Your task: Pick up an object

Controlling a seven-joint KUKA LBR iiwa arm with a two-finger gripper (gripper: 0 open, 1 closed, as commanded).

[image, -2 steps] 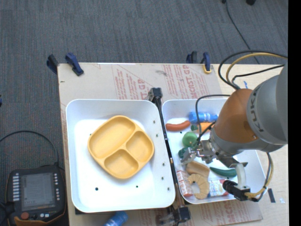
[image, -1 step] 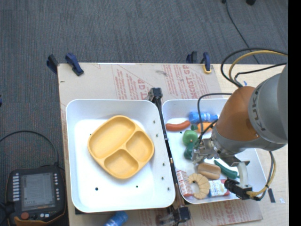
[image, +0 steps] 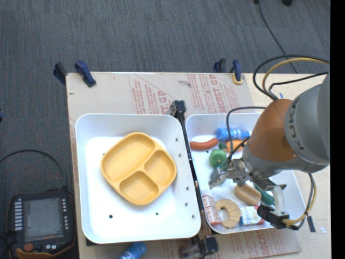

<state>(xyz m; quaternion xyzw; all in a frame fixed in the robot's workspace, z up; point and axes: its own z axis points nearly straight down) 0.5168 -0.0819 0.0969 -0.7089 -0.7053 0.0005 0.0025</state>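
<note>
Grey arm with orange band reaching in from the right, end effector [image: 220, 177] low in the right bin [image: 200, 124] – fingers apart, clamping nothing – just below a green toy [image: 218, 157], hot dog [image: 203, 143] above, yellow divided plate [image: 139, 168] in left bin [image: 86, 144]

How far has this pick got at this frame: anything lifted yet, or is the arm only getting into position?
Done: the gripper is down inside the right bin, among the toy food. In hand: nothing visible between its fingers; it sits just below the green piece and left of the bun. Left: closing on an item and lifting it. The yellow tray lies in the left bin.
</note>
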